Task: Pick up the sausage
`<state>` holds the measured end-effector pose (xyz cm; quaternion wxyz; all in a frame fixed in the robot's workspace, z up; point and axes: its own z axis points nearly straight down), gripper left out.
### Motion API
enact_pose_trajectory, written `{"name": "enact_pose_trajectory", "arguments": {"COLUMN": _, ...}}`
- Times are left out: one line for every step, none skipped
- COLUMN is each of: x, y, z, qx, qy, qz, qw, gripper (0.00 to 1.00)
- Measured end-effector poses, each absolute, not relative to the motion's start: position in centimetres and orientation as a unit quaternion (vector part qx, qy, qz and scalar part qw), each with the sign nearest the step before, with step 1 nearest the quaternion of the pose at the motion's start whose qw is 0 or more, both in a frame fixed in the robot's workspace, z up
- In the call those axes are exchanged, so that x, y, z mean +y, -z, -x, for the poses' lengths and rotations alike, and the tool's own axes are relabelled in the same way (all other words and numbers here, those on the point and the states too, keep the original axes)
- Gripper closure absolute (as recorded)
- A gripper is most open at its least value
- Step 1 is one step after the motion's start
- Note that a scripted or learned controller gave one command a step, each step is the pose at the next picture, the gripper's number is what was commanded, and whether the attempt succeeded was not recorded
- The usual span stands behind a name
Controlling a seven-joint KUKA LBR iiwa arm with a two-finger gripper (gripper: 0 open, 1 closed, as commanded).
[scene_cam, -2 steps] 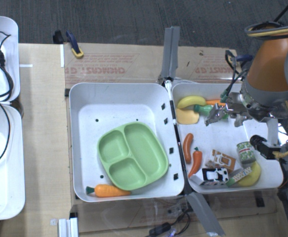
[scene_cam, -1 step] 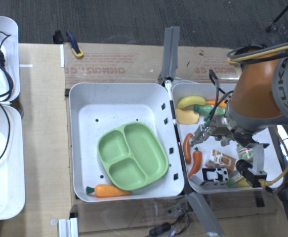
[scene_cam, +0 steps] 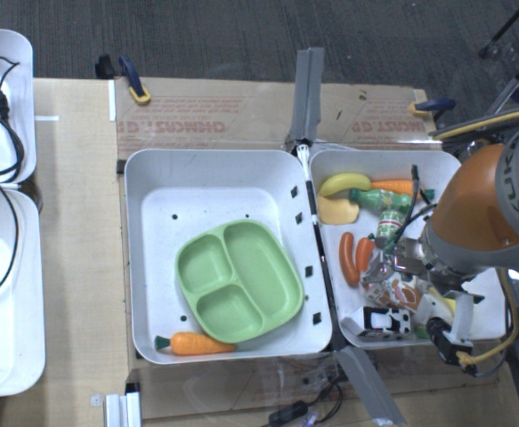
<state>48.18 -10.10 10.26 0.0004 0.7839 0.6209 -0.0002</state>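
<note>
Hand (scene_cam: 385, 269) just beside sausage (scene_cam: 363, 253), right bin (scene_cam: 330, 265).

Arm (scene_cam: 473, 212) reaches in, claw (scene_cam: 391, 272) pointed downward.

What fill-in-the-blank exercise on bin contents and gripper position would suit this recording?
1. The green divided plate lies in the ____ bin.
2. The carrot beside the plate is coloured ____.
3. The sausage lies in the ____ bin, below the banana.
4. The gripper hovers over the ____ bin.

Missing words: left; orange; right; right
</note>
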Motion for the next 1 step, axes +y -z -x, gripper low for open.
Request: {"name": "enact_pose_trajectory", "arguments": {"x": -10.74, "y": -9.06, "z": -57.34, "qx": 0.621, "qy": 0.0015, "qz": -0.783, "qw": -0.001, "gripper": 0.00}}
